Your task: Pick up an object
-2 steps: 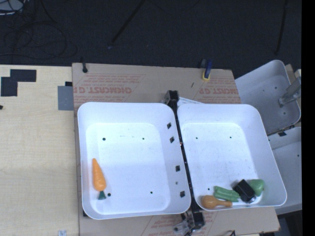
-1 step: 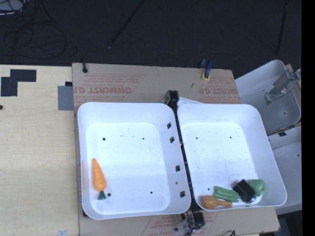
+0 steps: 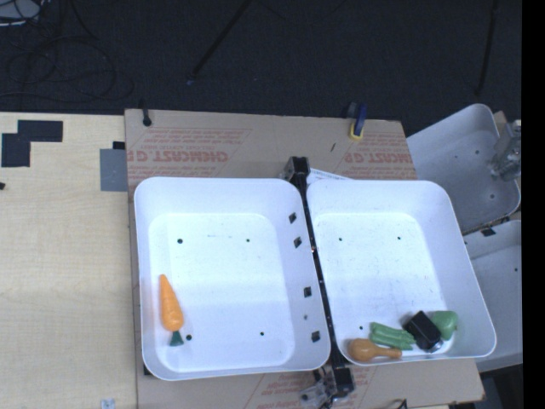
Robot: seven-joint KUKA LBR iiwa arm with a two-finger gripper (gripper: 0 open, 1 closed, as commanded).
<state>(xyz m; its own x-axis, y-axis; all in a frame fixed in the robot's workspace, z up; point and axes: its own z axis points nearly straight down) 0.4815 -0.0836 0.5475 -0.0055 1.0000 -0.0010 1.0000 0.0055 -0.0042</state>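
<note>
An orange toy carrot (image 3: 170, 303) with a green stalk lies near the front left corner of the left bin (image 3: 213, 196). In the front right corner of the right bin (image 3: 383, 196) several small things lie close together. They are a green pod-shaped toy (image 3: 390, 336), a black block (image 3: 422, 330), a rounded green piece (image 3: 444, 321) and a yellow-orange pear-shaped toy (image 3: 371, 350). The black block rests against the two green pieces.
Both bins sit on a cardboard sheet (image 3: 255, 143) with a blue clamp (image 3: 358, 119) at its far edge. Black clips (image 3: 300, 242) line the seam between the bins. A grey metal plate (image 3: 464, 156) stands at the right, and a wooden bench top (image 3: 60, 254) lies at the left.
</note>
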